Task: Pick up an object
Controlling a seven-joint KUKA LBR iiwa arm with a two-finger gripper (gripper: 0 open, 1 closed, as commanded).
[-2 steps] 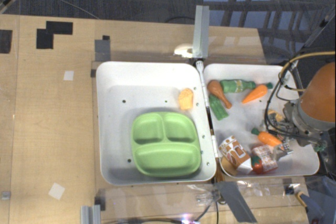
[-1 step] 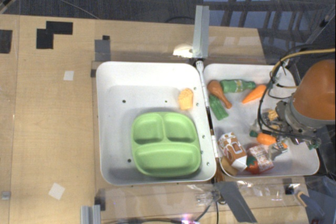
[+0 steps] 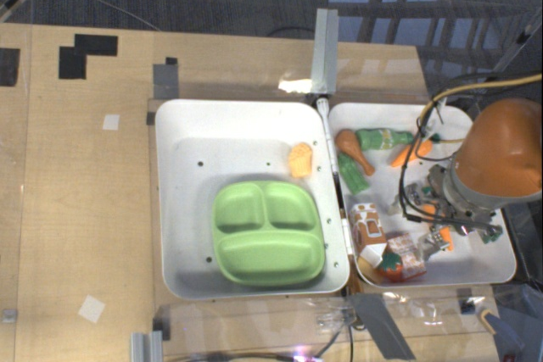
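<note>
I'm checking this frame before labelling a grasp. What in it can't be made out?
- The hand, camera view: the arm's orange band and wrist cover it from above, so its state and any contents are unclear.
- Orange piece in the right bin: partly behind cables.
- Packaged items at the bin's near edge: too small and blurred to identify.

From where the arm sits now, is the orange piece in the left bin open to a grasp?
Probably yes. The orange piece lies alone by the left bin's right wall, apart from the green tray, nothing on top. The wall beside it may crowd the gripper, which is over the right bin.
</note>
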